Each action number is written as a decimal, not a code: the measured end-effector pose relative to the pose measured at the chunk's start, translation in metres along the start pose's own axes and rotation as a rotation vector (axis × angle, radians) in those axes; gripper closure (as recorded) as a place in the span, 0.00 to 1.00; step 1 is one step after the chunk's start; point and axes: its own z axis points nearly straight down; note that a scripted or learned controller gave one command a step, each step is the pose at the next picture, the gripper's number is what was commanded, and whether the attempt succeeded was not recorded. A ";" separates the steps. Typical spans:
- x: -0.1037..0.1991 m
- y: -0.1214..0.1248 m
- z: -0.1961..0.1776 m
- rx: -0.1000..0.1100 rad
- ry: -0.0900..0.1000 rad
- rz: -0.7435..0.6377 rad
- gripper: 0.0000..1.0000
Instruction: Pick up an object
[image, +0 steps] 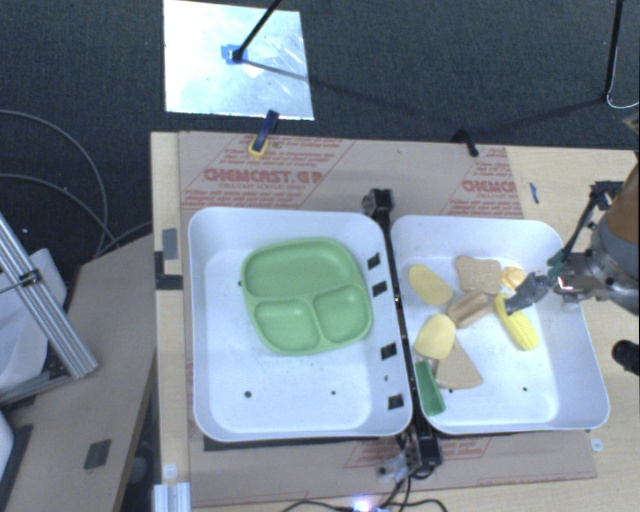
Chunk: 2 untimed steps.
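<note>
The yellow corn cob (518, 326), judged light, stiff and slippery, is best gripped mid-length near the right bin's (575, 400) right edge; the gripper's (522, 293) state cannot be told.

Two white bins sit side by side: the left bin (215, 400) and the right bin (575, 400). One green divided plate (305, 295) lies in the left. The right holds about seven small food pieces (460, 335), mostly yellow and tan, one green.
</note>
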 end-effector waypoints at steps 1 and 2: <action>0.022 0.046 0.120 -0.001 0.001 -0.004 0.00; 0.076 0.014 0.137 0.003 0.002 -0.003 0.00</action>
